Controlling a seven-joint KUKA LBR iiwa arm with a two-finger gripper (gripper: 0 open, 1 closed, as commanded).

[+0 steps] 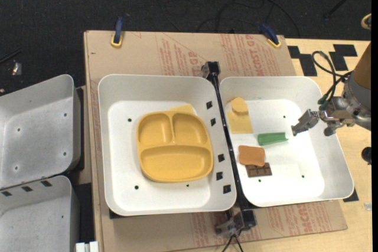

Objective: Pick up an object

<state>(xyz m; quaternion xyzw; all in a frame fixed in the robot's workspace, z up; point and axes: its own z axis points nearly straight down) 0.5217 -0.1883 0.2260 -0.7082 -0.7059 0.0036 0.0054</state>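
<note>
While the arm [360,88] reaches in low over the right bin [307,186], its gripper [304,123] hangs empty beside the green block [272,138]; fingers' spread unclear.

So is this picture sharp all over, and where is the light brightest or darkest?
In the camera view, the two white bins are brightly and evenly lit, almost washed out; the yellow tray shows soft sheen, no hard glare. The small items cast faint shadows. The gripper at the right looks slightly soft next to the crisp green block, and the floor beyond the bench is very dark.
</note>
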